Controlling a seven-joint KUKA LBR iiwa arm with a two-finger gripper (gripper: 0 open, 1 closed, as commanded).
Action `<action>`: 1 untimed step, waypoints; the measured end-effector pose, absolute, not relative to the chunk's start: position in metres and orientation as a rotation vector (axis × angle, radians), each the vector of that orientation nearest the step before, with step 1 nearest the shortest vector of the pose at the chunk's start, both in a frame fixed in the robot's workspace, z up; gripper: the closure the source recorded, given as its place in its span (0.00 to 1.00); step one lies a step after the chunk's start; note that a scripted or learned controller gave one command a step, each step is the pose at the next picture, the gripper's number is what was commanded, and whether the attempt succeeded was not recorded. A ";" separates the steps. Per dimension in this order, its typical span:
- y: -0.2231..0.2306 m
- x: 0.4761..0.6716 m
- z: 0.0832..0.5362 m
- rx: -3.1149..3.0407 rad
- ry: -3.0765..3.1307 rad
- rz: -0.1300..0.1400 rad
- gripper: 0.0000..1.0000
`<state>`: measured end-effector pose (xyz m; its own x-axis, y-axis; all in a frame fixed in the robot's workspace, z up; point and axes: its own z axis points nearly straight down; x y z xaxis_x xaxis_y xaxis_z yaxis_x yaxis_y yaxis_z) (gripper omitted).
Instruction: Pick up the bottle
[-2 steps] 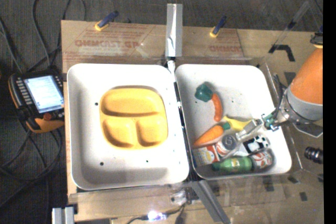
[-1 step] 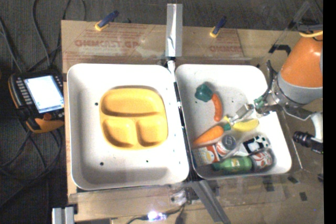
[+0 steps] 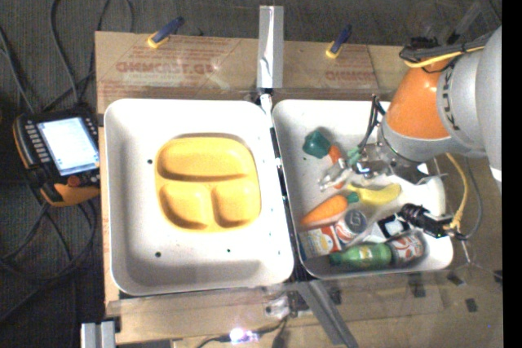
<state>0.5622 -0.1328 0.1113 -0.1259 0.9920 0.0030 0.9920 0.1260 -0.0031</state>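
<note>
Arm (image 3: 457, 106) reaches in from the right over the right bin (image 3: 287, 175). Left bin (image 3: 122, 200) holds a yellow divided tray (image 3: 210, 181). Gripper (image 3: 352, 167) sits low among the clutter; its open-or-closed state cannot be told. Green bottle (image 3: 363, 257) lies on its side against the right bin's near wall, apart from the gripper, beside a can (image 3: 356, 221) and a carrot (image 3: 326, 210).

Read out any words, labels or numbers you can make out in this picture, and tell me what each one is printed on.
Nothing here can be read with certainty.
Red lettering on the brown cardboard sheet behind the bins: two printed patches, too faint to read.
Lit screen of the black and orange handheld pendant: too small to read.
Letters on the grey robot arm: cut off and unclear.
Labels on the green plastic bottle and the red and white cans: blurred.
</note>
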 end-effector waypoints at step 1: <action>-0.106 0.615 0.146 -1.881 -2.515 0.002 0.00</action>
